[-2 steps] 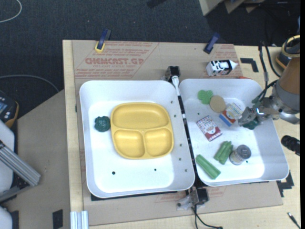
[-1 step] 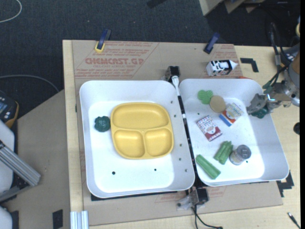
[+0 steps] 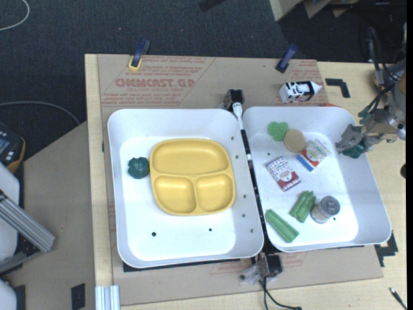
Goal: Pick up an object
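1. Bench: a tan board carrying two shallow white bins side by side; red lettering runs across its far part.
2. Right bin, near end: a long green piece lies at a slant by the near-left corner; beside it a shorter green piece touches a small grey round-topped object.
3. Right bin, middle: a small red and white packet lies flat, slightly turned.
4. Right bin, far end: a green lobed object touches a tan disc; just right of the disc lies a white packet with red and blue marks.
5. Left bin: a yellow three-compartment tray sits in the middle; a dark green knobbly object rests just beside the tray's left edge, apart from it.
6. Gripper: at the right bin's far right rim, on the arm entering from the right. (The fingers are dark and small here; whether they are spread or closed cannot be told, and no object is seen between them.)
7. Beyond the bins: a black and white carton on the board, and two clamps at the far edge.
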### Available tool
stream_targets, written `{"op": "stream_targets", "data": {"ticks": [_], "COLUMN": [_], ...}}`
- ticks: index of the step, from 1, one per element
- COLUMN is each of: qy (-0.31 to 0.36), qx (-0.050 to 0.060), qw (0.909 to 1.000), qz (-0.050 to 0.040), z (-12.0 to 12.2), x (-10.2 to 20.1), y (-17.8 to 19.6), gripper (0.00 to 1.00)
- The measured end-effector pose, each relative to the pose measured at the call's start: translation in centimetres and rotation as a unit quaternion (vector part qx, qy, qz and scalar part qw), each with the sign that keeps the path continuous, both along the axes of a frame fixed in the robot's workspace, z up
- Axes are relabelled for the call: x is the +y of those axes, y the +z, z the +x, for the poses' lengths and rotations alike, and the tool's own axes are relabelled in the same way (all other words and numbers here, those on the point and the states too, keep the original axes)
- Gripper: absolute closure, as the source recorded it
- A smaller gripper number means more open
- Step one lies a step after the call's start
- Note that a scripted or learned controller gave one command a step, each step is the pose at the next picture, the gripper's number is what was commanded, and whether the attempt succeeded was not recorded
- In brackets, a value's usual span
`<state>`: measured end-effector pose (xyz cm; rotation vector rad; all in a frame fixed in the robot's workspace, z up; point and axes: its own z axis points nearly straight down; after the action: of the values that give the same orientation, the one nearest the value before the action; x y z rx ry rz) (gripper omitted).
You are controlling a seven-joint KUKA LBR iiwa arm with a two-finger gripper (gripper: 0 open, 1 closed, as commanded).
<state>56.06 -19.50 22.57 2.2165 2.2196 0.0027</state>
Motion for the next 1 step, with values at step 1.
{"op": "stream_targets", "data": {"ticks": [1], "qy": [0.002], "qx": [0.003], "qw": [1.0], "qz": [0.003], "z": [-0.81], "x": [5.85], "y": [-0.45], "gripper": [1.0]}}
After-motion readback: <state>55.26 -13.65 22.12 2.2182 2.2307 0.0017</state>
